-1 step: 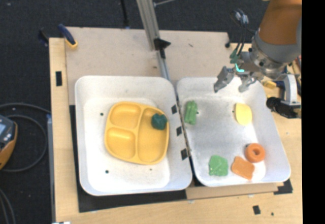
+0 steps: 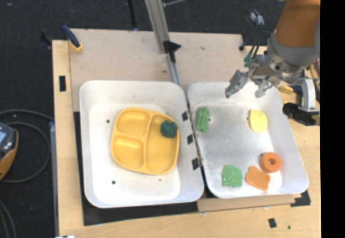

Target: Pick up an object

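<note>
So from the overhead camera view the gripper (image 2: 249,86) is hanging over the back edge of the right bin (image 2: 218,103) with its fingers spread apart and nothing between them, so nothing's picked up yet. Everything grabbable sits loose on the floor: yellow piece (image 2: 258,121) nearest, then green block (image 2: 202,120), orange ring (image 2: 270,162), orange wedge (image 2: 257,178) and a green lump (image 2: 232,176). Basically the whole job's left, I'd say: drop down, close, lift.

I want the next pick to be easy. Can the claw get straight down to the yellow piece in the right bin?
Probably yes: the claw hangs open above the bin's far edge, and the yellow piece lies alone with nothing over it.
</note>
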Tool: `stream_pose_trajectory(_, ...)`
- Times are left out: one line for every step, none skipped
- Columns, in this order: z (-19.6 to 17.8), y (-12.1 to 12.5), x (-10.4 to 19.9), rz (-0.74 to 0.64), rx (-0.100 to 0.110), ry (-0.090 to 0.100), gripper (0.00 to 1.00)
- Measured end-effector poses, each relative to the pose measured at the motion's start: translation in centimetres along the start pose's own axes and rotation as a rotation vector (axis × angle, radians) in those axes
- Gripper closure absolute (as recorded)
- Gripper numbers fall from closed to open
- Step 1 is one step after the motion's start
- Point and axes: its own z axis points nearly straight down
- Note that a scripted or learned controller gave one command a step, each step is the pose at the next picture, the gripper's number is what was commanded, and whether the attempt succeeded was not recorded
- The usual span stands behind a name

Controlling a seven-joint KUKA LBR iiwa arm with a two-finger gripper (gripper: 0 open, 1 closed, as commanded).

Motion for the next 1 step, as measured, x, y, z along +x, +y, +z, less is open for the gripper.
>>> stream_pose_trajectory(4.59, 0.17, -0.91, 0.002, 0.004, -0.002, 0.0)
